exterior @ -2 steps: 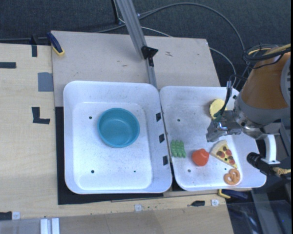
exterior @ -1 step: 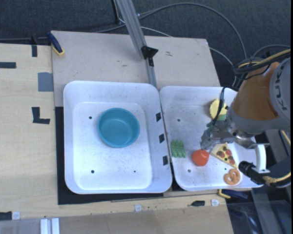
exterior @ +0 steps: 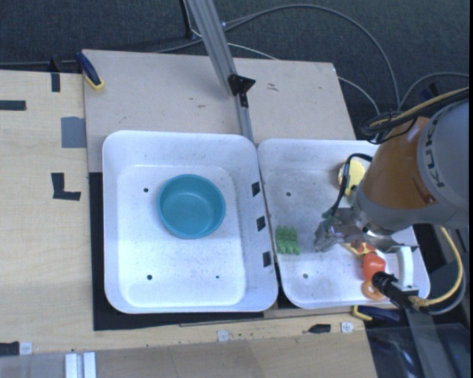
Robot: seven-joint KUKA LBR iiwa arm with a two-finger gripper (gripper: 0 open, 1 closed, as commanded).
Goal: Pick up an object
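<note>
Two white bins: the left bin (exterior: 126, 211) holds one blue bowl (exterior: 191, 205). In the right bin (exterior: 299, 172), the gripper (exterior: 326, 236) hangs just right of one green object (exterior: 288, 240); its finger spread is unclear. One orange object (exterior: 372, 264) lies farther right.

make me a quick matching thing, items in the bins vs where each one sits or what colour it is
Things:
1. bowl
2. green block
3. orange object
4. gripper

Descriptions:
A. near the front right corner of the right bin
B. blue, in the middle of the left bin
C. low over the right bin floor, just right of the green block
D. close to the divider side of the right bin

Pairs: 1-B, 2-D, 3-A, 4-C
</note>
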